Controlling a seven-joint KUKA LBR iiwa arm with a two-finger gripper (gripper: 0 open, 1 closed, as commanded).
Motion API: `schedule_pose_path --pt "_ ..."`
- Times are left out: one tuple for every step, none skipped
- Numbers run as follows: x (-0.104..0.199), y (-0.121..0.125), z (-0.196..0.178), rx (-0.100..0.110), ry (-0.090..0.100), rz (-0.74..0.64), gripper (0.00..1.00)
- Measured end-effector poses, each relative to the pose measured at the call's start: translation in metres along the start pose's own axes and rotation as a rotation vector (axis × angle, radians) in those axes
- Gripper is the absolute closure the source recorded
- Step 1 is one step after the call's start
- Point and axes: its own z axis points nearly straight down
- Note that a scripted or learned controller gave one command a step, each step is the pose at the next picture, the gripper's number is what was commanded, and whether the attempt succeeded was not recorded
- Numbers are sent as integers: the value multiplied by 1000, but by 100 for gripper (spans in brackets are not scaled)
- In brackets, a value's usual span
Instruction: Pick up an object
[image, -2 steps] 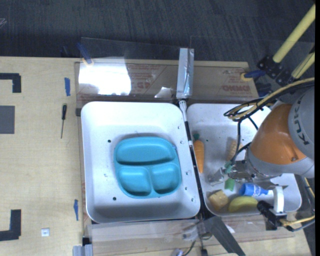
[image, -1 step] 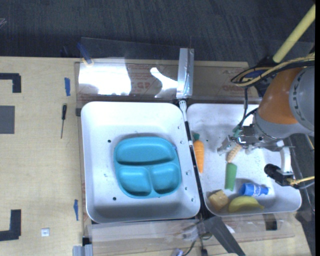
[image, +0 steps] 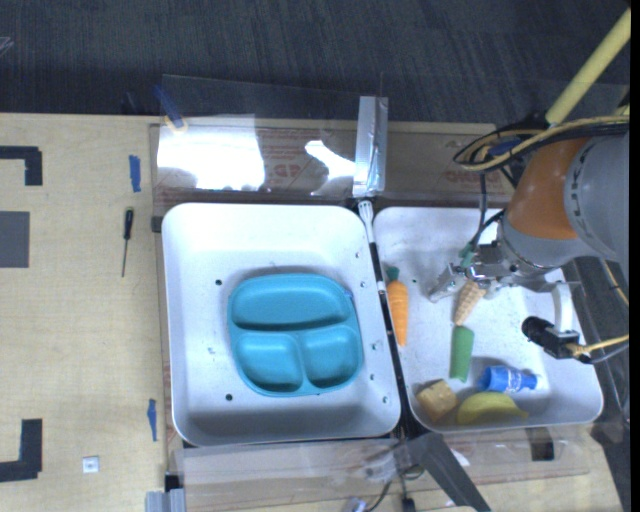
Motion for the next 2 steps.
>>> schedule_pose_path --pt "0 2 -13 -6 -2 -2 100" --pt "1 3 -23 -9 -4 -5 100"
